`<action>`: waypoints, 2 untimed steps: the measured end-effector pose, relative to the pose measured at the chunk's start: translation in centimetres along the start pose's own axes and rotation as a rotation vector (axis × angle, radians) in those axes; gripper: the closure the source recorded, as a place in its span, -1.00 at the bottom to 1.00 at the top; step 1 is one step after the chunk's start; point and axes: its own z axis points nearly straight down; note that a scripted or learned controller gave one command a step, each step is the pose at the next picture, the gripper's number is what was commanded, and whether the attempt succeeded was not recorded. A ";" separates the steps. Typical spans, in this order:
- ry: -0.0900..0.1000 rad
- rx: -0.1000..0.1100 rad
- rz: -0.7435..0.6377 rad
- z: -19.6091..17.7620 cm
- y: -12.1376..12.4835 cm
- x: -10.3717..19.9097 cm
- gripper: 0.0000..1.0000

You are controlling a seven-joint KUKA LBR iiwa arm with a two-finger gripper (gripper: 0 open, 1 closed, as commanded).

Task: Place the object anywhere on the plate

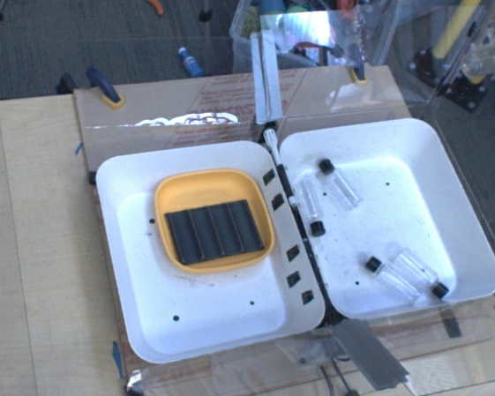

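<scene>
Vials (339,187) lying loose in the right bin (462,212), none yet on the yellow plate (209,184) in the left bin (147,328), which already carries a dark ridged block (214,231); whole task left; claw's state impossible to tell.

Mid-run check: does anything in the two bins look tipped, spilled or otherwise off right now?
The four clear vials in the right bin all lie on their sides, scattered at different angles rather than upright; no spill visible. In the left bin, the yellow plate already carries a dark ribbed block, sitting slightly askew.
</scene>
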 end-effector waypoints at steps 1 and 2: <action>0.000 -0.001 -0.411 0.0 0.0 0.0 1.00; -0.001 -0.002 -0.562 0.0 0.0 0.0 1.00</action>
